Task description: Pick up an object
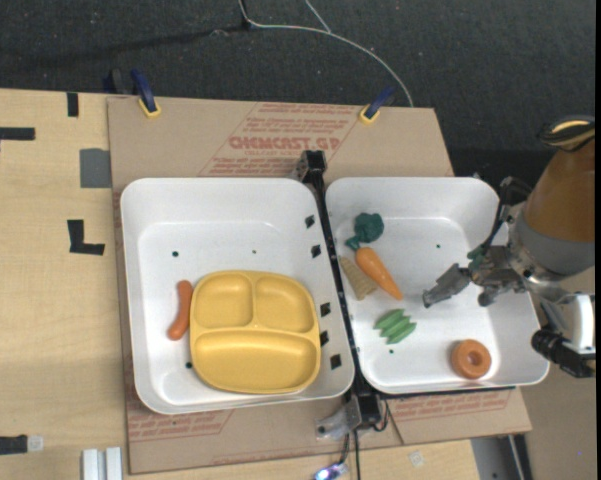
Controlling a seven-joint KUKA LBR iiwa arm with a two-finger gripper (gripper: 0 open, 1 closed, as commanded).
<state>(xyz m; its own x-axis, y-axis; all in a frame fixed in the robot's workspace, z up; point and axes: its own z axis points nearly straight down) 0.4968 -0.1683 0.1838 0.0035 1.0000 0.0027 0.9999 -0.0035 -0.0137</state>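
Observation:
The right bin (pixel 420 193) holds several toys: an orange carrot (pixel 379 272), a dark green broccoli piece (pixel 366 227), a tan wedge (pixel 357 280) against the carrot, a green pea pod (pixel 394 325) and a brown donut (pixel 471 358). My gripper (pixel 458 295) hangs over the right side of this bin, right of the carrot and above the donut. It is open and nothing is between its fingers. One dark finger (pixel 442 289) points left toward the pea pod.
In the left bin (pixel 145 228) sit a yellow divided plate (pixel 254 330) and a red-orange sausage (pixel 181 309) beside the plate's left rim. A black divider (pixel 325 258) joins the bins. Both rest on cardboard (pixel 280 138) clamped at the back.

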